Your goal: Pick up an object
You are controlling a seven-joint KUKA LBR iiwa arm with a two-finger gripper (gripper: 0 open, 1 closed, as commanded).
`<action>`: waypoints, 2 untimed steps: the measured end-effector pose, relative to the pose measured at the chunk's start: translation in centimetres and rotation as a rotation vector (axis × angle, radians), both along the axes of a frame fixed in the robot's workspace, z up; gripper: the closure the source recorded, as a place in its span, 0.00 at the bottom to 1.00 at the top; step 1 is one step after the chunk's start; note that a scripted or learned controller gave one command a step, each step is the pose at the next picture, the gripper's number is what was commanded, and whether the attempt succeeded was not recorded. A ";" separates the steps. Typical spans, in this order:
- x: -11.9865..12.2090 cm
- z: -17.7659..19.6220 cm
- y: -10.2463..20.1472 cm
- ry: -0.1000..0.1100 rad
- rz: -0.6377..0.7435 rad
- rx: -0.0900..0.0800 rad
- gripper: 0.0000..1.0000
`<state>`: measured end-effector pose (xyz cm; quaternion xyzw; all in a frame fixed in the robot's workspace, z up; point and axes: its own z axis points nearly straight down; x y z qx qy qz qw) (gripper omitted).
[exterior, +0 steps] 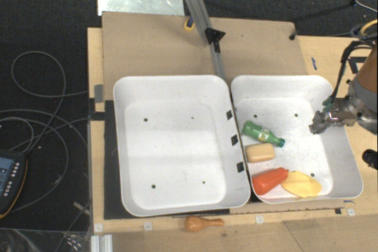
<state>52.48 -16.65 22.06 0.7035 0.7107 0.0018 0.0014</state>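
In the right bin (277, 88) lie a green bottle (263, 133), a tan block (260, 153), a red-orange carrot-like piece (270, 180) and a yellow lemon-shaped piece (302, 184). They sit along the bin's left and front side. My gripper (319, 123) hangs at the right side of that bin, to the right of the green bottle and apart from all the objects. Nothing shows between its fingers.
The left bin (171, 144) stands beside the right one. A small brown pear-shaped object (202, 222) lies on the bench in front of the bins. A grey pole (198, 3) slants down from the top toward the gap between the bins.
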 end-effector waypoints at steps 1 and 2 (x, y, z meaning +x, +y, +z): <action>1.4 0.8 5.9 0.001 0.002 0.002 1.00; 1.7 -0.1 11.3 0.003 0.000 0.002 1.00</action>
